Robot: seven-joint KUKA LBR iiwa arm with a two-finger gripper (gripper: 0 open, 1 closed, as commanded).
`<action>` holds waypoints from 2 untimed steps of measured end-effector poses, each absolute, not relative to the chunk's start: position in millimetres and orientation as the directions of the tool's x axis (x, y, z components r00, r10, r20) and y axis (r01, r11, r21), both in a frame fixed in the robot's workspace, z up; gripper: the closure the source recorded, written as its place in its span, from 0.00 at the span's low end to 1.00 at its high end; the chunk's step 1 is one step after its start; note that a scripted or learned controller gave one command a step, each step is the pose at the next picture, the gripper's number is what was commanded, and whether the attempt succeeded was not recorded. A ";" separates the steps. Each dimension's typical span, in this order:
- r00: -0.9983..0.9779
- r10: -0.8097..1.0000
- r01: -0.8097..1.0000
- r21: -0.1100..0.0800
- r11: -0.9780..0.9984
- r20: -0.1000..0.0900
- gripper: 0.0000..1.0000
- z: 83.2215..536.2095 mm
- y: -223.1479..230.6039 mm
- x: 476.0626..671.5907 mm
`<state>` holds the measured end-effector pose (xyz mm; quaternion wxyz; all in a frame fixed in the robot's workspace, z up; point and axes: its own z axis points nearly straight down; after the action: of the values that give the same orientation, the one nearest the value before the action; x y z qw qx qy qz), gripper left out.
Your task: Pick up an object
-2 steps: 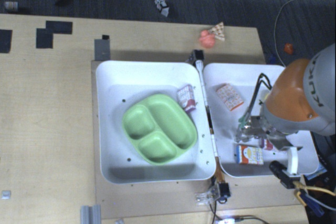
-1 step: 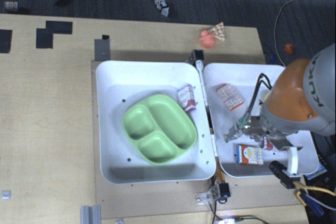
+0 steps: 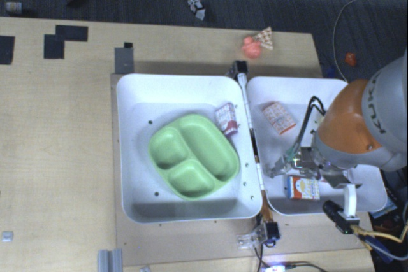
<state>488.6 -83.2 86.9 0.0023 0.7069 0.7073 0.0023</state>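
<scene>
My gripper (image 3: 298,165) is down in the right bin (image 3: 331,89), reaching in from the right under the arm's orange band. Just below it, near the bin's front wall, lies a small white, orange and blue box (image 3: 303,188), partly covered by the gripper. A flat white packet with a red print (image 3: 278,117) lies further back in the same bin, apart from the gripper. The left bin (image 3: 131,137) holds a green divided plate (image 3: 193,155) and a small red and white packet (image 3: 226,118) at the plate's far right rim.
A divider (image 3: 250,130) runs between the two bins. On the bench behind them lie a pink ball (image 3: 252,47) and a small striped object (image 3: 266,39). Cables and a connector (image 3: 264,236) sit at the bins' front edge.
</scene>
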 end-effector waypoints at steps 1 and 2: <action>-0.002 1.000 1.000 0.013 0.002 -0.001 1.00 98.5 -83.0 490.8; -0.006 1.000 1.000 0.006 0.006 0.000 1.00 188.0 -66.2 630.1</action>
<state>630.1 -66.2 188.0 0.0023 0.7050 0.7092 0.0021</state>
